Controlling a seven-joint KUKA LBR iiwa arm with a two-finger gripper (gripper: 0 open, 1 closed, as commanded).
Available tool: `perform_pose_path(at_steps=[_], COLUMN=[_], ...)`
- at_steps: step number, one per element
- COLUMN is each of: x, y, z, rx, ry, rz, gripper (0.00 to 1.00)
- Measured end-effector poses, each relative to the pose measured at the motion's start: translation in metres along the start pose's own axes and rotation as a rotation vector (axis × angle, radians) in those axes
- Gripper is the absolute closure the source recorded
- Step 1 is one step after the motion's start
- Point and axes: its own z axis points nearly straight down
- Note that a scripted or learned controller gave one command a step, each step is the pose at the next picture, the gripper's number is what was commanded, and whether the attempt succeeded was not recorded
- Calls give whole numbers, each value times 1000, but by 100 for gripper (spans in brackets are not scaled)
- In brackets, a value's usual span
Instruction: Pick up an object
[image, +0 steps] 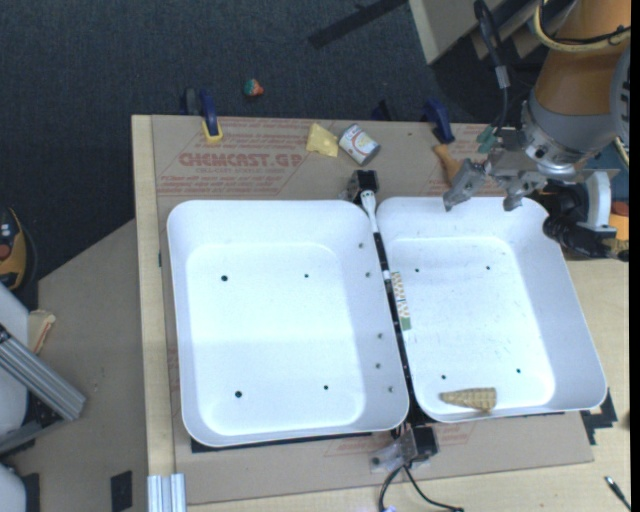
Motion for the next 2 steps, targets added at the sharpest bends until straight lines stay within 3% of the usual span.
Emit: perform_pose_path(at_steps=[1,2], x=[0,-38], y=[1,-18], z=[-11,-73], rx=[-4,-6], ry=[-1,-2], rz=[-1,2], gripper=[100,100])
